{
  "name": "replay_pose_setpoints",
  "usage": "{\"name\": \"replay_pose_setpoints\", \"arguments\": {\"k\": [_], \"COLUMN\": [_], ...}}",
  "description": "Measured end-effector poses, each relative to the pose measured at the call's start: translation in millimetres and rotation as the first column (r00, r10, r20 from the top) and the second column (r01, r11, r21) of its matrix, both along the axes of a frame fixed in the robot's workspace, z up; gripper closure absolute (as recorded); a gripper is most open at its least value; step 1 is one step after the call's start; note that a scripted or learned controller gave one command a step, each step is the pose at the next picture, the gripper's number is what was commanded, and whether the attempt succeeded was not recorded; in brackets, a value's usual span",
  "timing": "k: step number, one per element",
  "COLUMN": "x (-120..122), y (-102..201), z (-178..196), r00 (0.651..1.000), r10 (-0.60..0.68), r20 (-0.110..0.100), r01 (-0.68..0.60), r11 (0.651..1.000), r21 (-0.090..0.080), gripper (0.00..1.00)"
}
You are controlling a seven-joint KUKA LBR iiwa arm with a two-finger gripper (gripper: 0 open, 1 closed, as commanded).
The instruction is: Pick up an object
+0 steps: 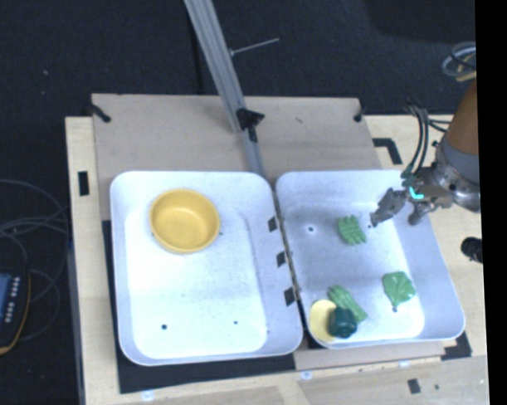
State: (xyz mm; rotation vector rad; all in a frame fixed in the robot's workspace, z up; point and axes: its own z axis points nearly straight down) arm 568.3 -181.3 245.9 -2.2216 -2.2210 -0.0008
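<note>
My gripper [400, 211] hangs over the right bin [430, 258] near its upper right part, open, with nothing between its fingers. A small ridged green block [351, 230] lies just left of the gripper, apart from it. A leafy green piece [398, 288] rests lower down by the right wall. In the bin's front left corner a green ridged piece [347, 302], a dark teal ball [343, 323] and a yellow piece [321, 317] sit bunched together.
The left bin [199, 316] holds a yellow bowl [184, 221] in its upper left part. A grey metal pole [222, 66] slants down to the gap between the bins. The arm's orange band [465, 119] sits at the right.
</note>
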Motion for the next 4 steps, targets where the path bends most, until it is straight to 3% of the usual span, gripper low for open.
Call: {"name": "replay_pose_setpoints", "arguments": {"k": [1, 3, 4], "x": [0, 15, 15], "y": [0, -2, -2], "z": [0, -115, -146], "r00": [1.000, 1.000, 1.000], "r10": [0.000, 0.000, -0.001], "r20": [0.000, -0.005, -0.001], "r01": [0.000, 0.000, 0.001], "r11": [1.000, 1.000, 1.000], "r21": [0.000, 0.000, -0.001], "gripper": [0.00, 0.00, 0.00]}}
